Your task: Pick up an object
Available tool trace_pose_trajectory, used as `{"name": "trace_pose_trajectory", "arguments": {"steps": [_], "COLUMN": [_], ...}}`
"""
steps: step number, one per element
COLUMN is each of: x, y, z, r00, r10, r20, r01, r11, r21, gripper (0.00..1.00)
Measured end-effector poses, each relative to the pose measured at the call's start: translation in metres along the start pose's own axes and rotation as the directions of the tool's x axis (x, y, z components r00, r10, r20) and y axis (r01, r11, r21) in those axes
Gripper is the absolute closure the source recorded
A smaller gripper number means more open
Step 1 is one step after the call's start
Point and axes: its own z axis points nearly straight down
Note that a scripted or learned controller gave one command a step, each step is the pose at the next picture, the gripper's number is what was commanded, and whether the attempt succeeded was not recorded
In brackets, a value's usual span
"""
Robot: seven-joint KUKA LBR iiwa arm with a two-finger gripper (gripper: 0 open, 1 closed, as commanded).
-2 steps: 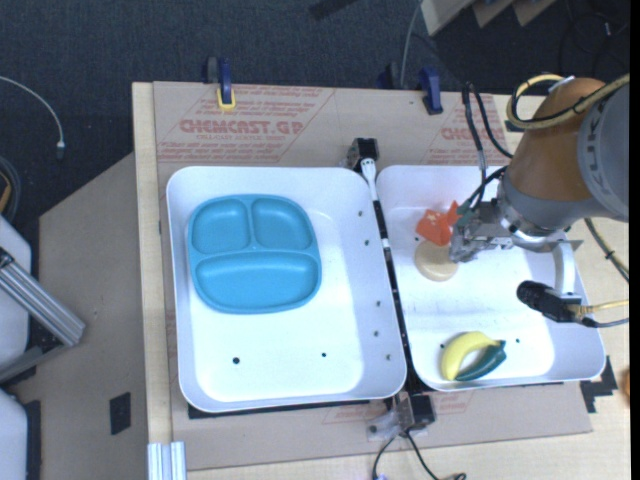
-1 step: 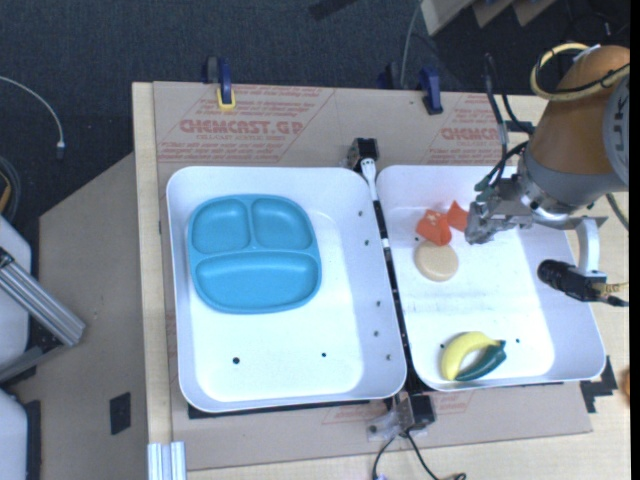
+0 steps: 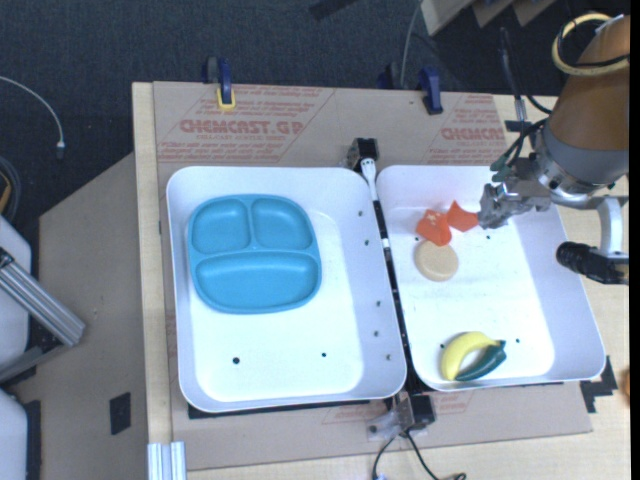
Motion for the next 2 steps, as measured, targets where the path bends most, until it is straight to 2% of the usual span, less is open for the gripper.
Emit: {"name": "trace_pose_trajectory", "arguments": {"steps": [2], "x": [0.103], "y": [-0.008], "z": [-0.018], "r00": [1.000], "r10": [-0.006], "r20": [-0.004], "r01": [0.006], "r11": [1.000], "r21": [0.006], "gripper": [1.00]}}
